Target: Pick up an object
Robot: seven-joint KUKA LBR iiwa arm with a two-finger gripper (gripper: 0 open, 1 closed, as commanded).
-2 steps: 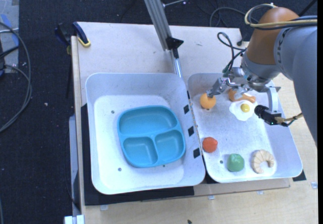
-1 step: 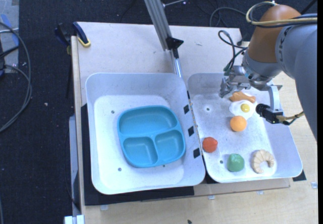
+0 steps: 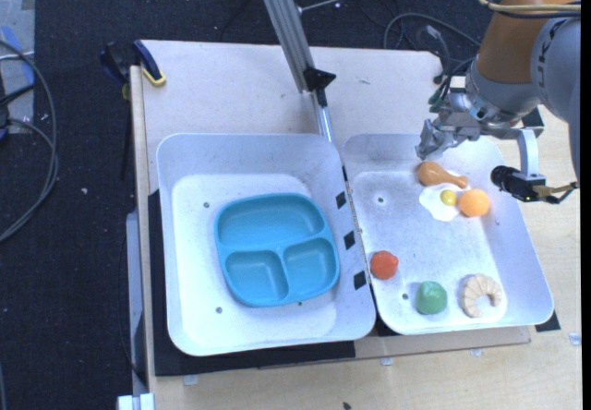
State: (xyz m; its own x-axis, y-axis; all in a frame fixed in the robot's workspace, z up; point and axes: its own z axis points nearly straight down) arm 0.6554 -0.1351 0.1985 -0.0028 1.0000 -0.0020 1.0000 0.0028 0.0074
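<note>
1. Gripper [image 3: 432, 146] hangs over the far edge of the right bin [image 3: 517, 242], its dark fingers pointing down just above the drumstick; how far they are parted cannot be told from this angle, and nothing is seen between them.
2. Leftmost on the bench, the left bin [image 3: 185, 214] holds a blue divided tray [image 3: 275, 248] with three compartments, lying flat near the bin's middle.
3. Between the two bins, a slanted metal pole [image 3: 288, 16] rises from a black clamp at the far side of the bench.
4. Inside the right bin, nearest the left wall, sits a small red tomato-like piece [image 3: 384, 264].
5. Just right of it and closer to the near edge lies a green round piece [image 3: 430, 297].
6. Farther back, a toy drumstick [image 3: 440, 175] lies just below the gripper, touching a fried egg [image 3: 441, 203].
7. An orange ball [image 3: 474, 203] rests against the egg's right side.
8. Near the bin's front right corner lies a pale croissant-shaped piece [image 3: 483, 295], just beside the green one.
</note>
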